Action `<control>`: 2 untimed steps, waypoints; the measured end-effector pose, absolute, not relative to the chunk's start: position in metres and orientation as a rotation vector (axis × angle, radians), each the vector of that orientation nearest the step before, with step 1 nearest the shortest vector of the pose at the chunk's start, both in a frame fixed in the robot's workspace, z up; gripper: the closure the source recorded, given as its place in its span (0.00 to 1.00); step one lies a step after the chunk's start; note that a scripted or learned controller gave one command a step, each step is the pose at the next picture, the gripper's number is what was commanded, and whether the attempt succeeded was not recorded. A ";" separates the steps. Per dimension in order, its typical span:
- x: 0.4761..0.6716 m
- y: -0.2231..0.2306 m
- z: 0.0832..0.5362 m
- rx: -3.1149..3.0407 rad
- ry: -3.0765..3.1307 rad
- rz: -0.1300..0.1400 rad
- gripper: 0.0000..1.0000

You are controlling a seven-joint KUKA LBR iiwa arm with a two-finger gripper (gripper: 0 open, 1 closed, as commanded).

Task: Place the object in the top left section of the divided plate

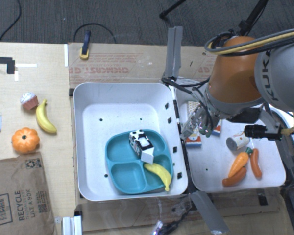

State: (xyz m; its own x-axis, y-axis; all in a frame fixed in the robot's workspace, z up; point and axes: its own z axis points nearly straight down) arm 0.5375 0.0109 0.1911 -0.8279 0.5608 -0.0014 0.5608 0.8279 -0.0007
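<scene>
A blue divided plate lies in the left white bin. A black-and-white toy rests on the plate's upper part, near the middle ridge. A yellow banana lies across the plate's lower right section. My gripper hangs below the orange wrist band, over the left side of the right bin and to the right of the plate. A small red-and-white carton sits just beneath it. I see nothing held in the gripper.
The right bin holds an orange carrot, a thinner orange piece and a small grey cup. On the bench to the left lie a cupcake, a second banana, a pumpkin and a cardboard box.
</scene>
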 end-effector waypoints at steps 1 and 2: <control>0.498 -0.094 0.239 0.682 3.064 -0.001 1.00; 0.492 -0.135 0.244 0.697 3.061 -0.001 1.00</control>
